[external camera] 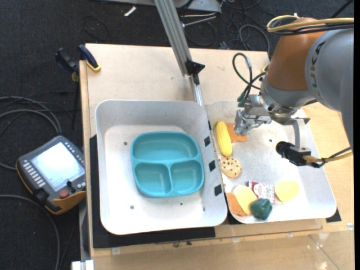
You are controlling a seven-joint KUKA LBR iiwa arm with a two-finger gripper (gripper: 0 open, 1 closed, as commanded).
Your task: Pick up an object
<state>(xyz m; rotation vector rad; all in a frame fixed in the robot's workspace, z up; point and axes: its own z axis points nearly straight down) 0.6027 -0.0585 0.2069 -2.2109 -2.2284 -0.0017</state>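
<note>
My gripper [243, 127] hangs low over the back left part of the right bin [315, 207], pointing down. Just below its tip lies a small orange piece [241, 139], partly hidden by the gripper. Immediately left of that piece is a yellow corn-like object [224, 138]. A round speckled cookie [230, 166] lies in front of it. Near the bin's front are a yellow slice [245, 196] on an orange slice [235, 205], a dark green object [261, 208], a small red and white packet [262, 189] and a yellow lemon-shaped piece [286, 191].
The left bin [112, 122] holds a teal divided plate [167, 163]. A slanted metal pole [174, 30] ends in a black clamp at the bins' back edge. A black fitting on a grey bracket [289, 151] hangs over the right bin. A teach pendant [52, 173] lies on the floor to the left.
</note>
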